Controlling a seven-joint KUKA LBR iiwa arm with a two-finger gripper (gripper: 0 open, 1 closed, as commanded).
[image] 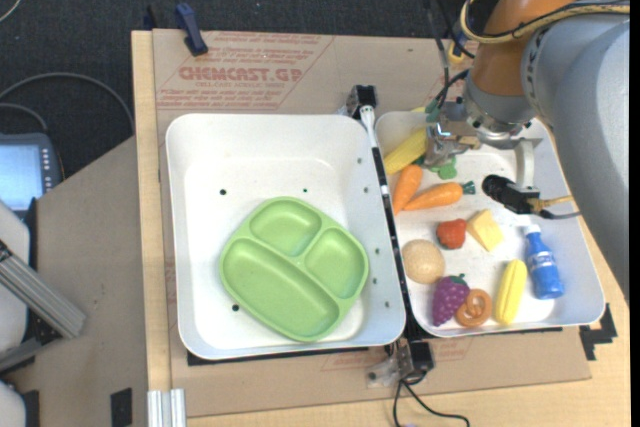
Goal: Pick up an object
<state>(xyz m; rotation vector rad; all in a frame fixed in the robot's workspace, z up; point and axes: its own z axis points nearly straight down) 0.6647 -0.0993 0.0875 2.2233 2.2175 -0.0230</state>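
Note:
My gripper [441, 153] hangs low over the far left part of the right bin [575, 300]. It is just right of a yellow banana [404, 154] and just above two orange carrots [405, 187] [437, 196]. I cannot make out anything held in it. Nearer the front lie a red tomato [452, 233], a pale yellow block [486, 230], a beige potato [422, 261], purple grapes [449, 297], an orange ring [475, 307], a yellow corn cob [510, 290] and a blue bottle [543, 265].
The left bin [200, 165] holds a green divided plate [295, 265] toward its front. The grey arm with its orange band [510, 25] comes in from the upper right. A black clip [363, 99] sits where the bins meet at the back.

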